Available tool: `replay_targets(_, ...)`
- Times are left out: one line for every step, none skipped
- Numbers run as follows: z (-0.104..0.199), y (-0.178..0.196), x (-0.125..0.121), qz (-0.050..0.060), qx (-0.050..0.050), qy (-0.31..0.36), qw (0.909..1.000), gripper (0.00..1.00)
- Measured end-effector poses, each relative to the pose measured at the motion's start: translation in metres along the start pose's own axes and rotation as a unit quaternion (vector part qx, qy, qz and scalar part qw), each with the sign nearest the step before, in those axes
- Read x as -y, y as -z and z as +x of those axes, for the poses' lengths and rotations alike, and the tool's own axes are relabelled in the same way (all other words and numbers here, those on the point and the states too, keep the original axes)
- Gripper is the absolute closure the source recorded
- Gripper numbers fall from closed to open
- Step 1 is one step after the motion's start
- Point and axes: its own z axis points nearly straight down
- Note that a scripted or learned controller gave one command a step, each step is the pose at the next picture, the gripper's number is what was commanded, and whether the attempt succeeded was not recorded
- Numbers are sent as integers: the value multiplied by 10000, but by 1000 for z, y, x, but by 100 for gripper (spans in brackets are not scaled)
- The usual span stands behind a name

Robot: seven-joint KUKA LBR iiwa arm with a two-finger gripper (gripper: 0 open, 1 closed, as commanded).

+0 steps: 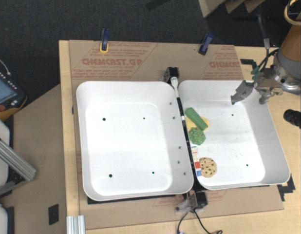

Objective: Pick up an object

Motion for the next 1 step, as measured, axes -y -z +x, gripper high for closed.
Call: replay_targets(0,11,-1,-18,5,2,10000,100)
